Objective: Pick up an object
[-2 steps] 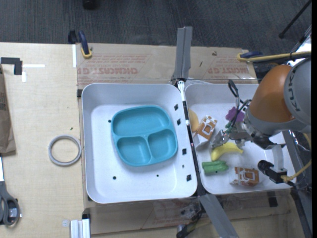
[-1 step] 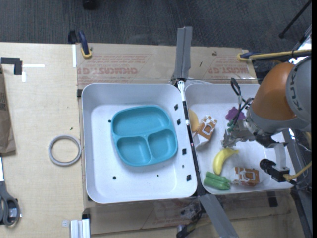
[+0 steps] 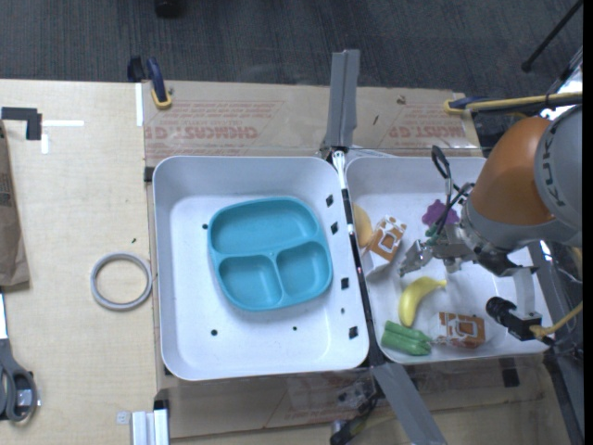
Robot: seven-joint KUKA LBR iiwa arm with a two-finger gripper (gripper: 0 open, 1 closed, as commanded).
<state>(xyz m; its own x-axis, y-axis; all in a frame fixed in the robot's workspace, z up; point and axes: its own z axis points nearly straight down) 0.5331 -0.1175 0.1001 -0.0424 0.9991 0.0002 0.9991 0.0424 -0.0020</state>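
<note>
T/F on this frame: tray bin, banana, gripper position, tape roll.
1. The blue tray lies in the left bin. True.
2. The banana sits on the tray. False: it lies in the right bin.
3. The gripper is over the right bin. True.
4. The tape roll is inside the left bin. False: it lies on the bench left of it.

The arm (image 3: 519, 179) hides part of the purple object (image 3: 435, 214).

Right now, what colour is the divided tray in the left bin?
Light blue, turquoise-like; the divided tray shows plainly in the camera view, lying in the left bin.
</note>
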